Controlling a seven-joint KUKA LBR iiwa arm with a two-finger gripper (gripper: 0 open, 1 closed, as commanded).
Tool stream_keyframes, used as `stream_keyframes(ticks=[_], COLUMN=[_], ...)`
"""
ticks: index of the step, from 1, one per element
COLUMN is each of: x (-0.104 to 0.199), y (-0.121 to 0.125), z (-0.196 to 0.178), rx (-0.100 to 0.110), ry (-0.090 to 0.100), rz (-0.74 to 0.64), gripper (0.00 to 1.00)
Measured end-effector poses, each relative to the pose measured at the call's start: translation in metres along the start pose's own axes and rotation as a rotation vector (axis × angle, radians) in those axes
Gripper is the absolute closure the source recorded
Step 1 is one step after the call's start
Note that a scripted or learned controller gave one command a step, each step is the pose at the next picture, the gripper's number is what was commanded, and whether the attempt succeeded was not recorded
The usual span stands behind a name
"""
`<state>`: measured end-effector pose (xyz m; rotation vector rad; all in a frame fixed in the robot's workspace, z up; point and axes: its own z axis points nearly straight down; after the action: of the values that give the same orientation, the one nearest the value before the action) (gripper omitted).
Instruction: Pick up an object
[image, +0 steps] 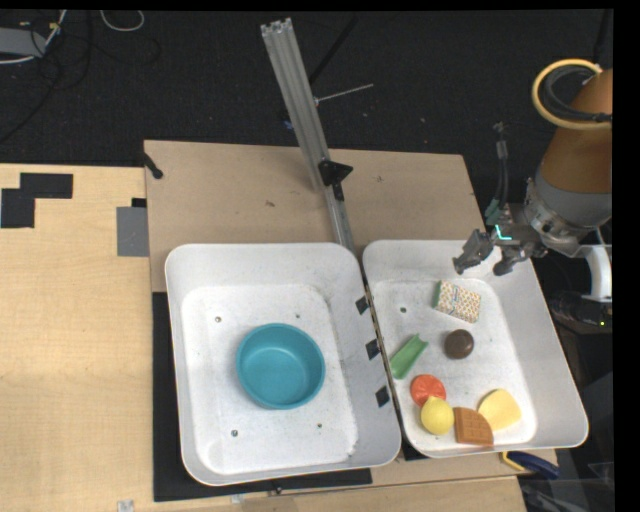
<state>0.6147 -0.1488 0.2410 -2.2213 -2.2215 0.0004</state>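
The speckled sponge block (459, 299) lies near the back of the right bin (560, 400), and it's our landmark. Just behind it hangs the tool (492, 252), fingers spread apart, nothing between them. In front of the block sits a brown ball (458, 344), a green piece (407, 355) off toward the divider. Farther forward: red ball (427, 388), yellow ball (436, 416), brown wedge (472, 427), yellow block (499, 409). Well across, the left bin (200, 270) holds a teal bowl (281, 365).

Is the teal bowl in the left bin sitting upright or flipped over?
Upright. The teal bowl shows its open mouth and hollow inside facing up, resting on the left bin's floor.
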Motion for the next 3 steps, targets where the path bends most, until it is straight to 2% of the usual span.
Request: stream_keyframes(ticks=[1,3], x=[0.0,0.015], y=[0.0,-0.002], z=[0.0,0.098], rx=[0.0,0.004], ry=[0.0,0.001], rz=[0.0,0.0], gripper=[0.0,0.0])
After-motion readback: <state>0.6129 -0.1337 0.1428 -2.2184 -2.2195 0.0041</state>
